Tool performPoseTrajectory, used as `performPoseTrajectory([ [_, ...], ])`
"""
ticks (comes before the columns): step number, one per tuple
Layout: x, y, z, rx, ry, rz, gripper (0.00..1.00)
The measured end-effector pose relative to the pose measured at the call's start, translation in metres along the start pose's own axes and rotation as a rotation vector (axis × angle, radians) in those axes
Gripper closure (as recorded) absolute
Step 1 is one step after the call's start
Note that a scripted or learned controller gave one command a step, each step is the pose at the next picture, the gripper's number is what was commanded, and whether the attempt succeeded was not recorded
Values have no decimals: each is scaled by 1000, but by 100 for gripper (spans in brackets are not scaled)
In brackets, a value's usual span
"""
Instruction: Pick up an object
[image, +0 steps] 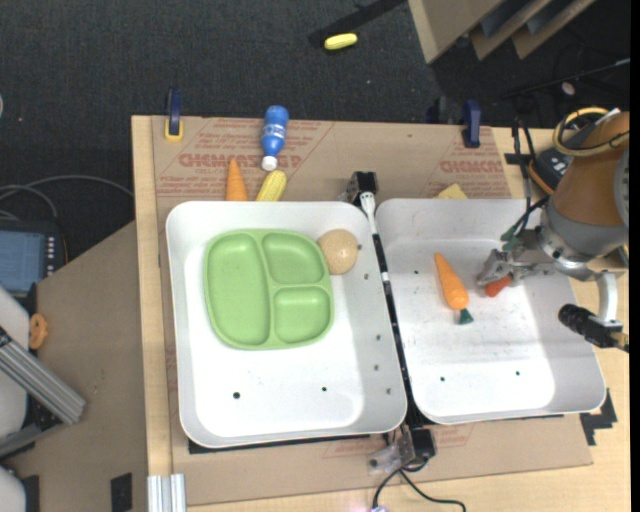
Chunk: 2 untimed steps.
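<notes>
Step in hand: the grasp itself, judged from the pose. The pincer (497, 277) is low in the right bin (560, 395), at its upper right area, and appears clamped on a small red-orange object (495, 288) that shows between the fingertips; the hold looks shallow, at the object's end. Next move, as I judge it: a straight lift clear of the bin floor, slow enough that the piece does not slip.

The object is short, reddish-orange and partly hidden by the fingers; its kind cannot be told.

1 toy carrot (452, 283) with a green stem end lies just left of the pincer, apart from it. The left bin (300, 405) holds a green 3-compartment plate (268, 288) and a tan ball (339, 249) touching its rim.
</notes>
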<state>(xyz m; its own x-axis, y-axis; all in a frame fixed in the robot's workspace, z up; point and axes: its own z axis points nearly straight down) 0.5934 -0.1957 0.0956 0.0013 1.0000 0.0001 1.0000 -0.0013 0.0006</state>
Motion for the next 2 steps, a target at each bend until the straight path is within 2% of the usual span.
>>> performPoseTrajectory([
  [1, 87, -12, 11, 3, 4, -8, 100],
  [2, 164, -41, -95, -7, 2, -10, 100],
])
